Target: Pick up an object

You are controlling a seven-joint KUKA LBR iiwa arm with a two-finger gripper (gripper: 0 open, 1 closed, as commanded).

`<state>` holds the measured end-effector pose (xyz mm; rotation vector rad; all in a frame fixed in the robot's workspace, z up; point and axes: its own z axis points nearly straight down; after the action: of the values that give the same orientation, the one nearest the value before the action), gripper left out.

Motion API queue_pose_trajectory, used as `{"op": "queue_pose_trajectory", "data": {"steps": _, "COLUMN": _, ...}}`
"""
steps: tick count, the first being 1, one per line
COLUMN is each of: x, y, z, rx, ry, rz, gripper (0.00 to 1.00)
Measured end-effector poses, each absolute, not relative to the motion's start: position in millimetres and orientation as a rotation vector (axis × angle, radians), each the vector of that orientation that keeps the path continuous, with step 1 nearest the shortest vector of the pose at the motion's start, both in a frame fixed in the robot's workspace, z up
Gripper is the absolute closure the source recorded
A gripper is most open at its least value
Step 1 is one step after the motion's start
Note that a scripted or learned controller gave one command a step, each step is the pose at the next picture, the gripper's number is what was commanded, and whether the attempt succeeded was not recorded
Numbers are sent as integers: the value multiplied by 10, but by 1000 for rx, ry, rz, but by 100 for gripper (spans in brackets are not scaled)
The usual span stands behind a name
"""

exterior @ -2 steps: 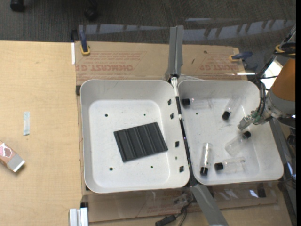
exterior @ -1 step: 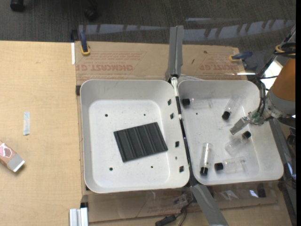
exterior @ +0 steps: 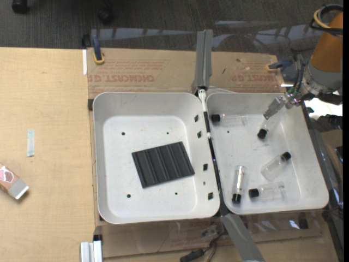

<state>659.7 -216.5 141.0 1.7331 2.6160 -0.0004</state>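
My gripper (exterior: 272, 111) hangs over the far edge of the right bin (exterior: 305, 201); whether it's wide or narrow I cannot tell. Just below it stands a small vial (exterior: 263, 133). More clear vials lie around: one (exterior: 226, 118) near the divider, one (exterior: 275, 164) mid-bin, two (exterior: 238, 184) (exterior: 266, 191) at the near side. A ribbed dark mat (exterior: 162, 164) lies in the left bin (exterior: 109, 201).
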Motion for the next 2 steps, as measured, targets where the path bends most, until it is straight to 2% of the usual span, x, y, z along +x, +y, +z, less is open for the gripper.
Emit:
{"op": "queue_pose_trajectory", "data": {"steps": 1, "x": 6318, "y": -1974, "z": 966, "rx": 1667, "ry": 2662, "rz": -1, "gripper": 0}}
{"op": "queue_pose_trajectory", "data": {"steps": 2, "x": 5744, "y": -1990, "z": 919, "rx": 1596, "ry": 2705, "rz": 0, "gripper": 0}}
